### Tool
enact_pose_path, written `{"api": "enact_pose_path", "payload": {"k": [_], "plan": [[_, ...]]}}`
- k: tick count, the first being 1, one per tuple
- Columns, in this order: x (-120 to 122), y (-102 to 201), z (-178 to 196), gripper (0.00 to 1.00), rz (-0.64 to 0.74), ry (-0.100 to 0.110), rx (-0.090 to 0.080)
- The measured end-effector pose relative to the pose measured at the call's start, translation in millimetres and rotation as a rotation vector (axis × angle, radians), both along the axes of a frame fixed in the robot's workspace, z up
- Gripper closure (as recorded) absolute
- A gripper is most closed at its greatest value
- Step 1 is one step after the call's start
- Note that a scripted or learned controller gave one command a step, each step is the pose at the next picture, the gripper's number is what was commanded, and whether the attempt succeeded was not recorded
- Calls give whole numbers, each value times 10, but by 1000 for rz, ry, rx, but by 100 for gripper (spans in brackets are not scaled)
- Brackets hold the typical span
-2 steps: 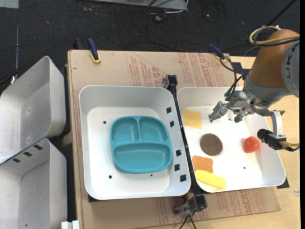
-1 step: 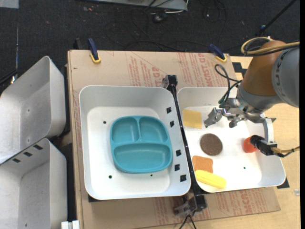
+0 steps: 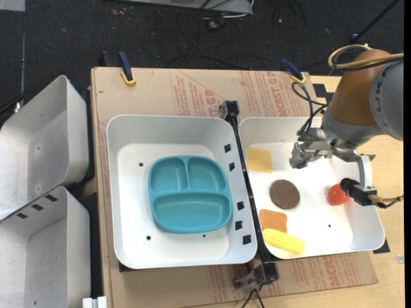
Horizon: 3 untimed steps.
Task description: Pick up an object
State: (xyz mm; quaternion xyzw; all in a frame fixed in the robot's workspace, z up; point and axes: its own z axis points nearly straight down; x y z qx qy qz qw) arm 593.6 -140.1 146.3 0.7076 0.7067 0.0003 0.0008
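Note:
In the right bin (image 3: 359, 236) lie a pale yellow square slice (image 3: 259, 159), a brown round patty (image 3: 284, 194), an orange slab (image 3: 273, 220), a yellow banana-like piece (image 3: 284, 240) and a small red-orange item (image 3: 336, 194). My gripper (image 3: 302, 156) hangs over the upper middle of that bin, to the right of the yellow slice and above the brown patty. Nothing shows between its fingers.
The left bin (image 3: 122, 172) holds a teal divided tray (image 3: 190, 194). A black divider (image 3: 243, 185) runs between the two bins. Two more white bins (image 3: 38, 146) stand off the bench at the far left. Cables trail by the arm at the right.

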Motion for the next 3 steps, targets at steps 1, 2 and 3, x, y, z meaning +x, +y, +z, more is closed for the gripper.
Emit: {"api": "enact_pose_path", "payload": {"k": [1, 2, 3], "plan": [[-70, 17, 592, 100, 3, -4, -1], [-56, 16, 1089, 100, 4, -5, -1], [-140, 649, 1034, 100, 9, 3, 2]]}}
